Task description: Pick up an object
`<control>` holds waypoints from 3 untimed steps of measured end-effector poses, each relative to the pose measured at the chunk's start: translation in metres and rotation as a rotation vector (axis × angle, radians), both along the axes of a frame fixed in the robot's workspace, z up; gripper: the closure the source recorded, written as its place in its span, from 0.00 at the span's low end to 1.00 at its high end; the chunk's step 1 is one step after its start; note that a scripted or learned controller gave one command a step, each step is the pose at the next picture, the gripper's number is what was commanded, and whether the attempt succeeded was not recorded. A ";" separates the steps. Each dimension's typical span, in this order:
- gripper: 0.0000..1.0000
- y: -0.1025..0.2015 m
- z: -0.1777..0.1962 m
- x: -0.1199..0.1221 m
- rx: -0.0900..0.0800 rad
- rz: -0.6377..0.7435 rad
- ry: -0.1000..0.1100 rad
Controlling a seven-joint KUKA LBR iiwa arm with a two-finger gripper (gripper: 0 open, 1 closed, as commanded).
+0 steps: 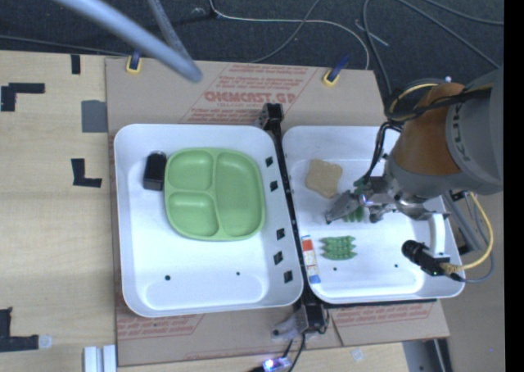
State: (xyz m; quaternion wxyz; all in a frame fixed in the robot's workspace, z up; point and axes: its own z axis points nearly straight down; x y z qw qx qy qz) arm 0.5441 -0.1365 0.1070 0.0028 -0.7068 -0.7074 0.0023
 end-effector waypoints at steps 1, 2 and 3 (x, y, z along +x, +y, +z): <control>0.00 0.000 -0.023 0.000 -0.002 0.000 -0.006; 1.00 0.000 -0.011 0.001 -0.003 0.001 -0.009; 1.00 -0.001 0.032 -0.003 -0.001 0.000 -0.009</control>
